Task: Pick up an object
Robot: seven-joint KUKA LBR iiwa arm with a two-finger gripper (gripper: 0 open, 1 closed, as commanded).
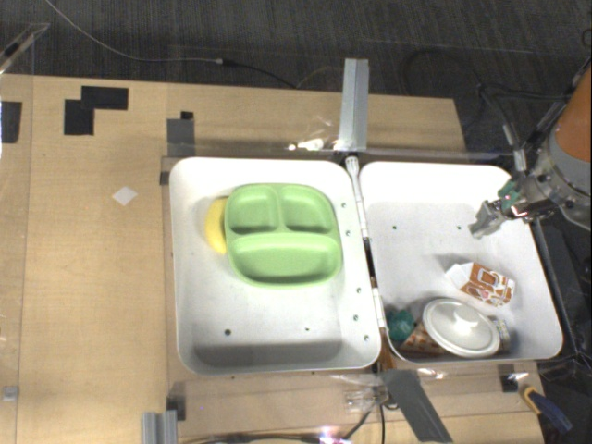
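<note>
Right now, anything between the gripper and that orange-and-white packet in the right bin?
Nothing visible. The gripper sits above the right bin near its right wall, and the orange-and-white packet lies just below it in the view, with bare bin floor between. The white bowl and teal object lie beyond the packet, off that line.

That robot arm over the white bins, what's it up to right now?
The gripper hangs over the upper right part of the right bin, with nothing between its fingers. Below it, near that bin's front, lie a small orange-and-white packet, a white bowl and a teal object. The left bin holds a green divided tray with a yellow object tucked beside it. Nothing has been picked up.
</note>
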